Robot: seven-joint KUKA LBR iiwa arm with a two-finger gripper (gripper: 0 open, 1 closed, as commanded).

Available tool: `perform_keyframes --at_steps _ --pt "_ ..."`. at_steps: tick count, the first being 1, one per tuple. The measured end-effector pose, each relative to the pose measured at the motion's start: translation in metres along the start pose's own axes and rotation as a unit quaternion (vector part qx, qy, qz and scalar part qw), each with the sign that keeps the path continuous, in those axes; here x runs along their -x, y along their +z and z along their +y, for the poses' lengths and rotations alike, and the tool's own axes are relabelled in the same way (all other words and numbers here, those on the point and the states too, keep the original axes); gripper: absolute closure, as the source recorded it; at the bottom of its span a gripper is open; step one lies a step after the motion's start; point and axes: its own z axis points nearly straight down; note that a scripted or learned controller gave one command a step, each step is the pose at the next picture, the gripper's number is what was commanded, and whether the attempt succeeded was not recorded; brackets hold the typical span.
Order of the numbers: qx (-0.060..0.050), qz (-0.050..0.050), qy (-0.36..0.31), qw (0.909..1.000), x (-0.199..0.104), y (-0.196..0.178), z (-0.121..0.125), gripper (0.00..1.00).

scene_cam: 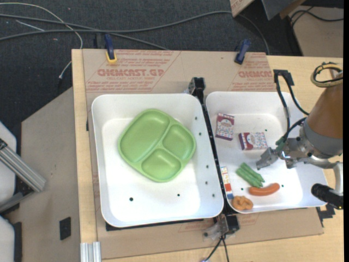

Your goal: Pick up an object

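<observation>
The right bin (240, 100) holds several small items: a purple and white carton (224, 127), a second small carton (253, 141), a green bean-like piece (250, 174), a red-orange sausage (264, 189), a brown pastry (242, 203) and a thin striped packet (224, 180) along the left wall. My gripper (268, 159) hangs low over the right bin, just right of and above the green piece and below the second carton. Nothing shows between its fingers. The arm's orange band (330, 111) rises at the right edge.
The left bin (103, 146) holds a green divided plate (157, 144), tilted diagonally. Blue clamps (110, 49) (242, 51) pin the cardboard at the back. A black cable (284, 100) runs over the right bin's far rim toward the arm.
</observation>
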Motion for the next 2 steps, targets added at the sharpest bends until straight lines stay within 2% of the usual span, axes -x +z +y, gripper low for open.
perform_keyframes --at_steps 1,2 --pt "0.001 0.0 0.001 1.0 0.0031 0.0611 -0.0009 0.0" --pt "0.002 0.001 0.0 1.0 0.0027 0.0655 0.0011 0.0"
